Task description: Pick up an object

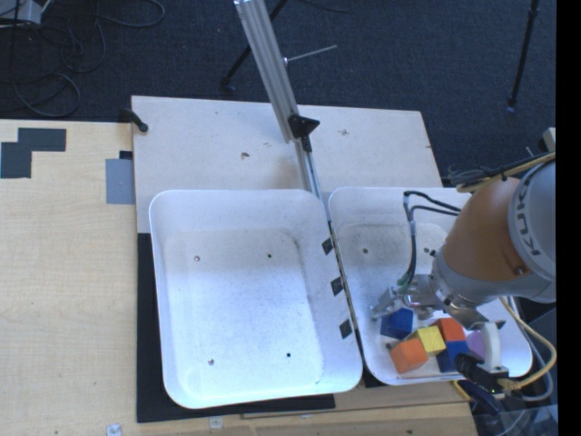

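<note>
The grey arm with its orange band [486, 234] reaches in from the right, low over the right shallow white plastic bin [363, 234]. Its 2-finger gripper [397, 304] sits just above a blue block [396, 323]; whether the claw is released or clenched, I cannot tell. Beside the blue block cluster an orange cube [408, 354], a yellow cube [431, 340], and a purple piece [474, 341], all in that bin's near corner. The left white bin [182, 243] lies alongside.

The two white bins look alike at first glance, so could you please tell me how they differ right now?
The right bin holds coloured blocks, blue, orange and yellow, clustered at its near end; the left bin has only small dark specks. The arm's hand is over the right bin, not the left. Both are shallow, white and side by side.
</note>
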